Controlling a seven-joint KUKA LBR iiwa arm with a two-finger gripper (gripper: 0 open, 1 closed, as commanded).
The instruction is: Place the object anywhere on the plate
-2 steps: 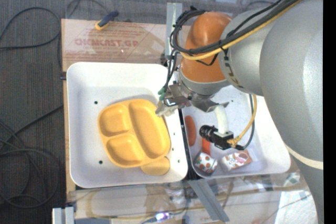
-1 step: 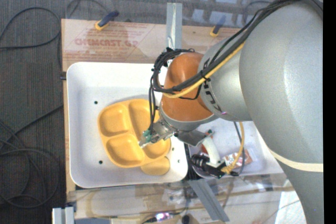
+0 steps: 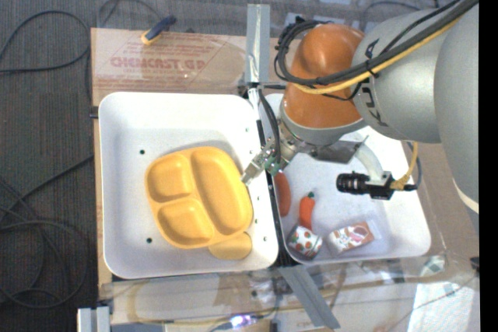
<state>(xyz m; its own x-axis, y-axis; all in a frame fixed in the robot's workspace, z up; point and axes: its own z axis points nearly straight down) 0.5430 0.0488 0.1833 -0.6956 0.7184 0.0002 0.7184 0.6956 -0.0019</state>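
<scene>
Camera view: The tool [image 3: 261,163] is seen over the divider between the two bins, at the plate's 3 o'clock edge. Whether it is released or clenched cannot be told, and nothing is seen held in it.

The plate [image 3: 201,197], yellow with three compartments, lies in the left bin [image 3: 124,120]. A yellow item [image 3: 231,246] lies touching the plate's rim at 5 o'clock.

The likely object, a sausage [image 3: 283,193], lies in the right bin [image 3: 405,233], just beside the tool at its 5 o'clock, long axis running 12 to 6. A carrot [image 3: 308,209], a ball [image 3: 305,242] and a packet [image 3: 351,237] lie near it.

The worktop is crowded on the right; cables and dark carpet surround it.
</scene>
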